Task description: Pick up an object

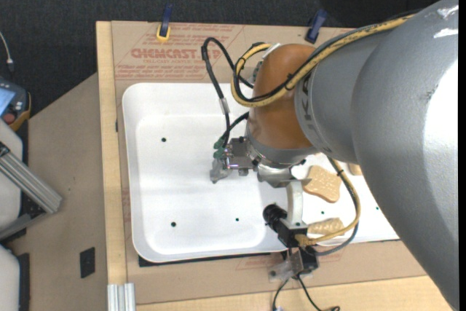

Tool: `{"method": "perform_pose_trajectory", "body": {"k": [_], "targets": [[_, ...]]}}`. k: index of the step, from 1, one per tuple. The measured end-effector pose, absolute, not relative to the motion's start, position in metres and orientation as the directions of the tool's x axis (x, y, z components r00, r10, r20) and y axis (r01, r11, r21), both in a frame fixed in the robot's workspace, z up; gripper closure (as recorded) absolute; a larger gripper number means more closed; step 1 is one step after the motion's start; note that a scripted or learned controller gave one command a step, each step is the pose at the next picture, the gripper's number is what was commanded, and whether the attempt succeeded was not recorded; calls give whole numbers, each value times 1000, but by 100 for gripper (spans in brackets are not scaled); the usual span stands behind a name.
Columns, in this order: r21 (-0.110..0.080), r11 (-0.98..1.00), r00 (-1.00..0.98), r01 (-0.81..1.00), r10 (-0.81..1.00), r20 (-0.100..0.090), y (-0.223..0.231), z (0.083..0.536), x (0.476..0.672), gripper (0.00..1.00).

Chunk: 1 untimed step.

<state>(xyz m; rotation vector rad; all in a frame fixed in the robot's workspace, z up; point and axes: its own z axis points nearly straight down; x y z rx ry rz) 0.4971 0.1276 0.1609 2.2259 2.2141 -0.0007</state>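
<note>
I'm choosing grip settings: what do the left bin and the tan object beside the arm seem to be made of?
The left bin looks like smooth white plastic, with a rounded moulded rim and a faint sheen. The tan object looks soft and matte, perhaps foam or rubber; its dull, dimpled surface suggests this, though I can't be sure.

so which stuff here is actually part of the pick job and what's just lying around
Part of the job:
- gripper, low over the left bin
- tan waffle-like piece in the right bin
- tan oblong piece near it

Lying about:
- yellow clamp
- blue clamp
- cardboard sheet
</note>
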Motion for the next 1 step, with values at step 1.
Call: {"method": "perform_pose_trajectory", "body": {"k": [1], "targets": [[3,-11,11,1000,1000,-4,19,186,499,0]]}}
